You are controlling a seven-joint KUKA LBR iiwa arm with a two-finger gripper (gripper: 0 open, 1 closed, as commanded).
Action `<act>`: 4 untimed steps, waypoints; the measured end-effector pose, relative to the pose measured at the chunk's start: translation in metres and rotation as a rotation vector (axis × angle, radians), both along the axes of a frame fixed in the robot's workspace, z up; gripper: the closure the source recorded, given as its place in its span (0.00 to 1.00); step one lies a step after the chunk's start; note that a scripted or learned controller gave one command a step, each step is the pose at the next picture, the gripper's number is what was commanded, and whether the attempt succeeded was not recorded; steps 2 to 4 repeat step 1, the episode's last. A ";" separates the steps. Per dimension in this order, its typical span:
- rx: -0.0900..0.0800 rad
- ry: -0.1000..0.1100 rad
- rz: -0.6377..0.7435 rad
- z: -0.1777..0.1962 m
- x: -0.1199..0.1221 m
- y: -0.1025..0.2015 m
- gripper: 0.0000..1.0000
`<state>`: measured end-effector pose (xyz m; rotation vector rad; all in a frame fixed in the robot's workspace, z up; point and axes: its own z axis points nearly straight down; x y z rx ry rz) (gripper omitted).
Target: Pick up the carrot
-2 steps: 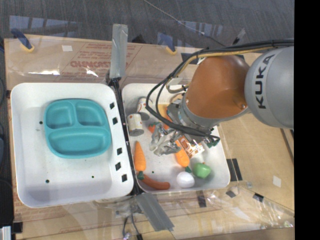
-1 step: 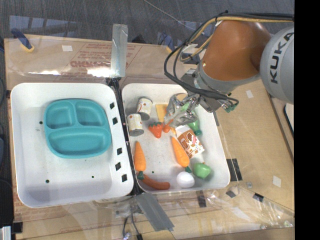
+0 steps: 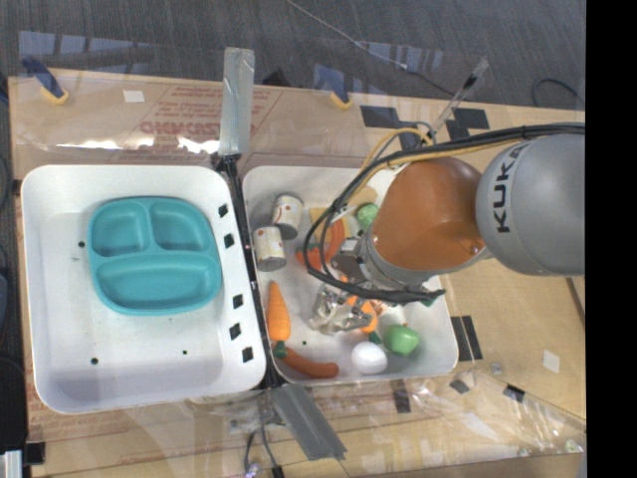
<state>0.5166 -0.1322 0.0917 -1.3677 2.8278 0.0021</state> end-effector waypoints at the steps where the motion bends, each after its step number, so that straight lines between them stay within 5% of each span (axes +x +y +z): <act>1: -0.004 -0.011 0.124 0.169 0.001 0.044 1.00; 4: -0.004 -0.011 0.124 0.169 0.001 0.044 1.00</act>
